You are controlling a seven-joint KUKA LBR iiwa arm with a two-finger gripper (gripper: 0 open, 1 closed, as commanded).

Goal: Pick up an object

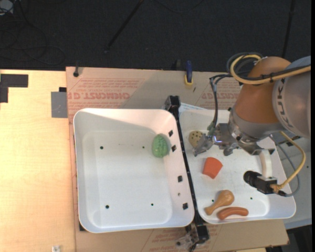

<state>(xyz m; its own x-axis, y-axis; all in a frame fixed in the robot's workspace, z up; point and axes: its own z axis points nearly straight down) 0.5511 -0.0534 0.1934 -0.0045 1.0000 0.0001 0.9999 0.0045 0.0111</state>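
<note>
Jaws: the arm's two-finger jaws (214, 144) hang low over the upper part of the right bin; whether they are apart or together cannot be told from this slanted view, and nothing is seen between them.
Tabletop: pale wood on the left, with a sheet of brown printed cardboard (115, 91) under both bins.
Left bin: the shallow white plastic left bin (89, 193) holds one thing, a green knobbly rounded ball (159, 145), lying against its right wall.
Right bin: the shallow white plastic right bin (283, 211) carries the rest.
Near the jaws: a small yellowish holed ball (196, 138) sits just beside the jaws, to their left; an orange-red cup-shaped block (212, 167) lies below them, near but apart.
Front of the right bin: a tan pear-shaped gourd (220, 200) and a reddish sausage-shaped piece (232, 212) lie close together.
Progress: judged from this, no object is lifted yet; the approach looks under way, with closing and raising left to do.
</note>
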